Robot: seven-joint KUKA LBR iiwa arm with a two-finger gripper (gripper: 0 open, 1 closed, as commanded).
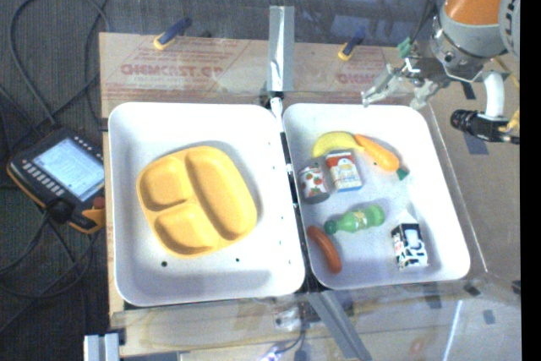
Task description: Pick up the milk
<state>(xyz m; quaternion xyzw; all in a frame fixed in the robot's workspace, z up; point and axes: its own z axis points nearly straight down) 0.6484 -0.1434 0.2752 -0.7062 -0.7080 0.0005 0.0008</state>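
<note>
Your gripper point(396, 90), fingers spread wide and empty, hovers over the right bin's point(439, 182) far edge; the milk point(408, 246) stands near its front right corner.

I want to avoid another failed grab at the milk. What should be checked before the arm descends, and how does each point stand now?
1. Black-and-white milk carton visible, near front right corner of the right white bin: ok.
2. Two-finger gripper above the carton: not ok; it sits over the bin's far rim.
3. Fingers spread for a grasp: ok, they look open.
4. Nothing between the fingers: ok.
5. Room around the carton: ok; the green bottle lies beside it, apart.
6. Carton upright: cannot tell.
</note>
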